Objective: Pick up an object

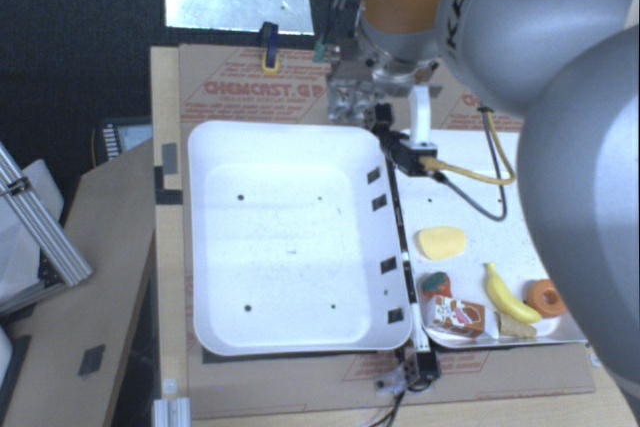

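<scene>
In the right bin point(470, 215), nearest you, note a small printed packet point(458, 315), a banana point(506, 293) and an orange ring point(545, 298); a yellow piece point(441, 242) lies just beyond. The left bin point(290, 235) adjoins it. Farther back, the end effector point(372, 110) hangs over the bins' far edge; whether it grips anything cannot be determined.

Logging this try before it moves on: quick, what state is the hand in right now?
Hand: cannot be told; it sits at the far rim of the left bin, with nothing visibly held.
</scene>
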Controlling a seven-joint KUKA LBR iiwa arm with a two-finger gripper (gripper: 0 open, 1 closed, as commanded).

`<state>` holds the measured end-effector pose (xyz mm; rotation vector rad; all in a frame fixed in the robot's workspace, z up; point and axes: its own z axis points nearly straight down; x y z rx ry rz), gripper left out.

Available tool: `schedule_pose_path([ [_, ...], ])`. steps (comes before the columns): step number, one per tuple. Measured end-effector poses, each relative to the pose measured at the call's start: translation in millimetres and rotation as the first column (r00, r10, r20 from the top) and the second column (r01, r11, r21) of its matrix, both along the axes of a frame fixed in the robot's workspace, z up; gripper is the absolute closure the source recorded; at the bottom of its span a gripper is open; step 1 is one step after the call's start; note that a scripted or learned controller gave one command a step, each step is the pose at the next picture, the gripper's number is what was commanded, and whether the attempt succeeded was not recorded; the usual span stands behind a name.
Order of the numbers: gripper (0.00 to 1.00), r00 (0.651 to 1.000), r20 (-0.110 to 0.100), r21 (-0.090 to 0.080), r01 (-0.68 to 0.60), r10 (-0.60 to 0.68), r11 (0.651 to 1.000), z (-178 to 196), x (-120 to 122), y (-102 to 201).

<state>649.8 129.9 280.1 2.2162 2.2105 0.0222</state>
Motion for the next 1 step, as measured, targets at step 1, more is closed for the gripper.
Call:
schedule_pose_path([
  [1,1.0,1.0,-0.019,0.0,-0.011,0.011,1.0,-61.5,18.5,60.8],
])
